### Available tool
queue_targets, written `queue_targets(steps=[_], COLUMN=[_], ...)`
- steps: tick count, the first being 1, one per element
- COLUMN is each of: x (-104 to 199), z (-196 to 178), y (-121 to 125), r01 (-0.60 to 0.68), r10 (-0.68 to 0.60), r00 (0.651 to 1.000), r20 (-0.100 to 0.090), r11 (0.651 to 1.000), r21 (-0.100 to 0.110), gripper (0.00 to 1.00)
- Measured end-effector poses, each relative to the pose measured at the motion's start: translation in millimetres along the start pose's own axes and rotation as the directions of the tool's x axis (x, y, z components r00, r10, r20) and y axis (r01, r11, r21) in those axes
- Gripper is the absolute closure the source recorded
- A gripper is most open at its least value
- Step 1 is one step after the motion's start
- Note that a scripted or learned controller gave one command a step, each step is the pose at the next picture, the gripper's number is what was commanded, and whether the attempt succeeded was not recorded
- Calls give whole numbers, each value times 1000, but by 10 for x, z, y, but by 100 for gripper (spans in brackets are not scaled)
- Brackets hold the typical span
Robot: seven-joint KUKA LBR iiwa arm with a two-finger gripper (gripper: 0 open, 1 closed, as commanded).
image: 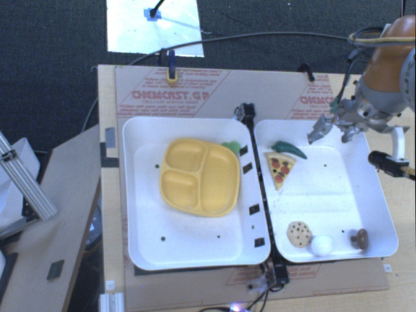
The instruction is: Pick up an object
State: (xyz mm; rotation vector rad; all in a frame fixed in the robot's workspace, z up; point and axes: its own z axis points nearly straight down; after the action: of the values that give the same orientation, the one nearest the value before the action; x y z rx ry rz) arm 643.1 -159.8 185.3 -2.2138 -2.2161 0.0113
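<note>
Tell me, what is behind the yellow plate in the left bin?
A green object peeks out from behind the yellow plate, at its far right corner. The plate covers most of it, so what it is cannot be told.

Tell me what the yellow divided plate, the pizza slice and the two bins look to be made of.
Yellow divided plate: likely moulded plastic, smooth, with a soft sheen and rounded compartment edges.
Pizza slice: seemingly a toy, plastic or rubber, with flat, even colours; too small to be sure.
Left bin and right bin: probably thin formed white plastic, matte, with rounded corners.
</note>
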Motion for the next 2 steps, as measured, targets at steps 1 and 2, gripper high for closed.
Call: queue_targets(steps=[1, 2], x=[4, 39], z=[-88, 352], y=[29, -26], r01=[2, 1], r10=[-2, -1], r00=[1000, 1000], r20=[2, 2], r11=[1000, 1000], r21=[-13, -11], gripper=[0, 0])
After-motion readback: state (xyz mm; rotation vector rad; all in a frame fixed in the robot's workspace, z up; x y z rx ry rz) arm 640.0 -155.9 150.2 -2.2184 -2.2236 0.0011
